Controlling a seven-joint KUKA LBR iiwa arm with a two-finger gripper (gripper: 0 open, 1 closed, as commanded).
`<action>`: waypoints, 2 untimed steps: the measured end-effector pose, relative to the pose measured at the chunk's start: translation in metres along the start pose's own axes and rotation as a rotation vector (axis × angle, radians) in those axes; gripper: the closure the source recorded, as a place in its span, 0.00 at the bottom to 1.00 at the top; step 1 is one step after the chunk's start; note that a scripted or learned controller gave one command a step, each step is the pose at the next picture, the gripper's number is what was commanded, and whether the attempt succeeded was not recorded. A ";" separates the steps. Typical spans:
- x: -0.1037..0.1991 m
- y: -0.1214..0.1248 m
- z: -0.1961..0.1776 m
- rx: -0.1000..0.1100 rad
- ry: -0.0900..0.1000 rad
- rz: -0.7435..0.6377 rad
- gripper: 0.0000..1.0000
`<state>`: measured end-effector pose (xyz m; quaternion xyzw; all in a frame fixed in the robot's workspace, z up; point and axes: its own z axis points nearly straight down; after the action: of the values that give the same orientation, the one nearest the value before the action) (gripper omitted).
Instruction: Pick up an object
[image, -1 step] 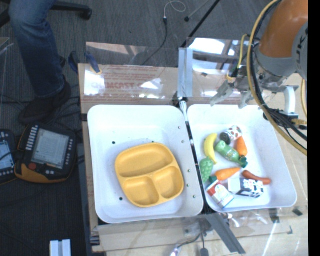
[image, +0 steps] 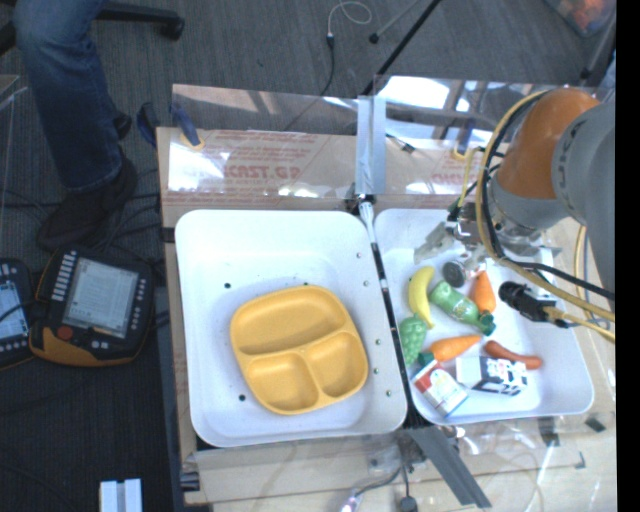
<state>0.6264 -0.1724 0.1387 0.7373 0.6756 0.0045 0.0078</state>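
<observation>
A dark grey carpeted floor (image: 250, 50) lies around the bench, with thin cables trailing across it near the top edge and a person's jeans-clad leg (image: 60, 90) and dark shoe (image: 85, 205) standing at the upper left. On the floor by the bench's left edge rests a handheld control pendant (image: 95, 305) with a lit screen and an orange-and-black casing. Along the bench's far edge stands a clear plastic panel (image: 270, 150) backed by brown cardboard with red printing, catching bright reflections of light near its right end.
</observation>
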 end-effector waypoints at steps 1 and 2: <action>0.002 -0.067 0.045 0.002 -0.001 0.076 0.00; 0.001 -0.066 0.036 0.000 -0.002 0.077 1.00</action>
<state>0.5617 -0.1656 0.1020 0.7626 0.6468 0.0043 0.0083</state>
